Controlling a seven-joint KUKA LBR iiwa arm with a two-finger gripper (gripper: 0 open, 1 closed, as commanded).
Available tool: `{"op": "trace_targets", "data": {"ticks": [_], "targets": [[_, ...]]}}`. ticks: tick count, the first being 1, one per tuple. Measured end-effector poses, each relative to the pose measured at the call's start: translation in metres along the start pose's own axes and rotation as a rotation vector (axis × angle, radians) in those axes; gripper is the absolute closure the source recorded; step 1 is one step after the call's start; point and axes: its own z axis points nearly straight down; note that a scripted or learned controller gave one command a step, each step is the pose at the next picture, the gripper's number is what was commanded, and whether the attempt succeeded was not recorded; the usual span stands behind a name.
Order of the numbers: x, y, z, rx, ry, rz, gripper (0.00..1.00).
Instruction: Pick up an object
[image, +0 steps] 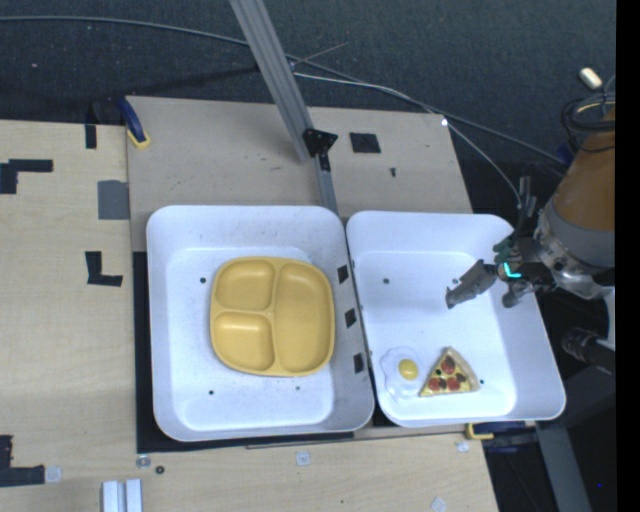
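A yellow divided plate (272, 316) is seen in the left bin (170, 330). In the right bin (420, 245), a fried-egg toy (403, 368) and a pizza slice toy (449, 375) are found side by side near the front edge. The tool (487, 284) is held above the right bin's far side, apart from both toys; whether it is open cannot be told. No writing can be read. The arm (590, 205) is cut off at the right.

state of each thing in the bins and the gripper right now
yellow divided tray: flat in the left bin, right way up, compartments bare
pizza slice: flat in the right bin, near its front edge
fried egg: flat, just left of the pizza slice
gripper: above the right bin, holding nothing
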Motion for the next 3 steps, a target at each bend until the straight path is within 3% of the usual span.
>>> {"op": "trace_targets", "data": {"ticks": [1, 3], "targets": [[0.0, 0.0, 0.0, -0.001, 0.0, 0.0, 0.0], [0.012, 0.0, 0.111, 0.004, 0.001, 0.0, 0.0]]}}
